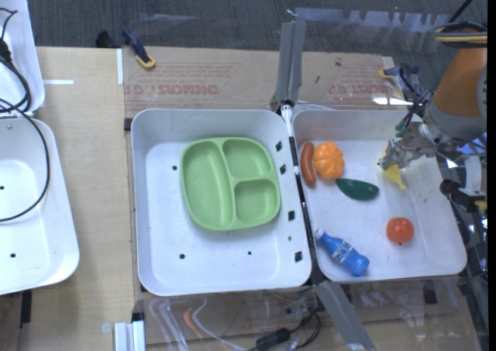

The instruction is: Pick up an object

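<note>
**A:** So, where's the yellow piece (396, 177)?

**B:** Right bin (434, 264), upper right part, just under the gripper (397, 157). Looks like it's touching the bin floor or barely off it, can't tell which.

**A:** Gripper got it?

**B:** Can't tell. It's right over the piece, but whether it's clamped on it or only beside it is too small to read from this angle. No clear lift visible, so I'd judge the pick as not done yet.

**A:** Other stuff nearby?

**B:** Dark green item (357, 188) to its left, near but apart. Further left an orange pumpkin-ish thing (328, 160) w/ a red sausage shape (308, 164) just beside it at the bin's left wall. Red-orange ball (400, 230) below, blue bottle (343, 253) lower left. All loose on the floor.

**A:** Left bin (155, 249)?

**B:** Green divided plate (230, 183) only, well apart from the arm (457, 90).

**A:** Remaining?

**B:** Prob. secure the grip, then raise it clear of the bin.
</note>
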You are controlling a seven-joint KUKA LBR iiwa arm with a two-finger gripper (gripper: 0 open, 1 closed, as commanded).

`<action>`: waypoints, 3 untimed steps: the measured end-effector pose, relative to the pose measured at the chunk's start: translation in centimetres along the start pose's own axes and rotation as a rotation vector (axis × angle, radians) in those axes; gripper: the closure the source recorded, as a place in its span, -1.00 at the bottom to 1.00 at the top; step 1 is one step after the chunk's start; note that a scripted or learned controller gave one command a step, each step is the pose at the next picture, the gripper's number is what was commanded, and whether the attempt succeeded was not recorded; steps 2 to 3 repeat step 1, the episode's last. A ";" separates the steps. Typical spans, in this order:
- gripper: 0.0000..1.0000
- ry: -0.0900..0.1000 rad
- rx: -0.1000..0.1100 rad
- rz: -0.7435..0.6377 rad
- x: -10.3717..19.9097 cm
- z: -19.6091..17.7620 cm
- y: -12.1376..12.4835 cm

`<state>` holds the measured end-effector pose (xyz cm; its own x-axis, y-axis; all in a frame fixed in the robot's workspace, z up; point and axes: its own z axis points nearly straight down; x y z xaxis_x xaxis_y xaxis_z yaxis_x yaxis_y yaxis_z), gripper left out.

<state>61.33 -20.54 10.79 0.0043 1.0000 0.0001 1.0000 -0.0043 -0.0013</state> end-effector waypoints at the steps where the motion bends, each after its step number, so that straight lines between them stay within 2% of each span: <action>1: 1.00 -0.001 0.000 -0.070 3.7 -7.3 4.5; 3: 1.00 -0.001 0.000 -0.070 3.7 -7.3 4.5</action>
